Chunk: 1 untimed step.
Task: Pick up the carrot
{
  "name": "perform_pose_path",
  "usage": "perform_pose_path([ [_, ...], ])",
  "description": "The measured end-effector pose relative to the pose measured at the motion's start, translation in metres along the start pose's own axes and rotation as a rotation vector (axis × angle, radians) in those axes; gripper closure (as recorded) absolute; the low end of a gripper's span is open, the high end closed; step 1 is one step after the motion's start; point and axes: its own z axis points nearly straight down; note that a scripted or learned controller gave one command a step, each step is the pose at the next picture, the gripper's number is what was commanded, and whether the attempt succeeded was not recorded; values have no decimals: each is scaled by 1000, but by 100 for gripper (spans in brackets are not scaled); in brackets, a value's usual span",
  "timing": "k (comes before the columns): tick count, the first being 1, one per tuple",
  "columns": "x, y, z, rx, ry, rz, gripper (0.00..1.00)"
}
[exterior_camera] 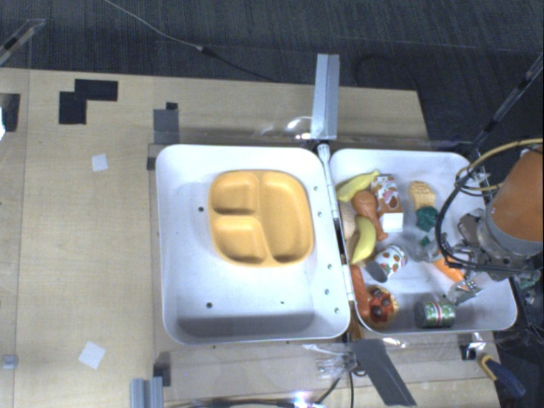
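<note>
A small bright orange piece, seemingly the carrot [448,270], lies in the right bin [501,320], poking out from under the left edge of the wrist. The rest of it is hidden by the arm. My gripper [464,286] hangs low over the bin's right side, right next to that orange piece, under the grey wrist and the orange band [520,195]. A metal finger tip shows just below the orange piece, close to a green can [435,314].
The right bin also holds two bananas [363,239], a brown drumstick [365,202], a bread piece [422,194], a teal item [426,218] and a long reddish item [359,286] along its left wall. A yellow divided tray [259,217] sits in the left bin [187,304].
</note>
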Motion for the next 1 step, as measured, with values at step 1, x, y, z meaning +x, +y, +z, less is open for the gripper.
perform_pose_path([
  [1,-3,-1,-13,5,-6,-2,100],
])
